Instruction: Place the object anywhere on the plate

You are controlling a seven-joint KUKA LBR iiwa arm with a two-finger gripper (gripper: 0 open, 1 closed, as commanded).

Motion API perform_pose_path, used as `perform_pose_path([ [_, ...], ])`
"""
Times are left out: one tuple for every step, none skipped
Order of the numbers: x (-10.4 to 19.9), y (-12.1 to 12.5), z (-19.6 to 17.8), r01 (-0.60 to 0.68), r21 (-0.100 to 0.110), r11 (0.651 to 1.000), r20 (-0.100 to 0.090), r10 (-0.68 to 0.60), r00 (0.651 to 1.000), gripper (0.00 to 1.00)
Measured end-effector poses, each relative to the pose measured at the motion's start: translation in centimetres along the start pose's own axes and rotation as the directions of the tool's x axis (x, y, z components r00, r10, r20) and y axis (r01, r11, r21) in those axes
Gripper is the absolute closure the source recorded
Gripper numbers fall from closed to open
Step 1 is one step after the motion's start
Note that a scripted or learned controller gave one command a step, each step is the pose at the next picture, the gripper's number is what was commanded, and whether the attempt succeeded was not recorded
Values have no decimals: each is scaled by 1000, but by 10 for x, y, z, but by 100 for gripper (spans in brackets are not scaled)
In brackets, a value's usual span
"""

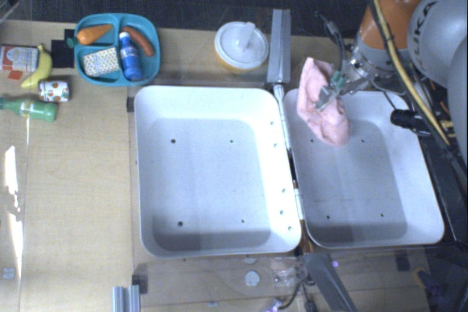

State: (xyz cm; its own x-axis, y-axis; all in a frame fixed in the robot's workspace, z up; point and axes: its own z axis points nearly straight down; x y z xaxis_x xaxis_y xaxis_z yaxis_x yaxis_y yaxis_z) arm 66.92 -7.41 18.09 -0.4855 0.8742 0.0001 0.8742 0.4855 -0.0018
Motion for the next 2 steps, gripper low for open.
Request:
perform_pose_path([
  [0,2,-41,7,-2,1000,1,-7,1000,100],
  [51,21,-31,398,-2,917,0,-398,917,100],
])
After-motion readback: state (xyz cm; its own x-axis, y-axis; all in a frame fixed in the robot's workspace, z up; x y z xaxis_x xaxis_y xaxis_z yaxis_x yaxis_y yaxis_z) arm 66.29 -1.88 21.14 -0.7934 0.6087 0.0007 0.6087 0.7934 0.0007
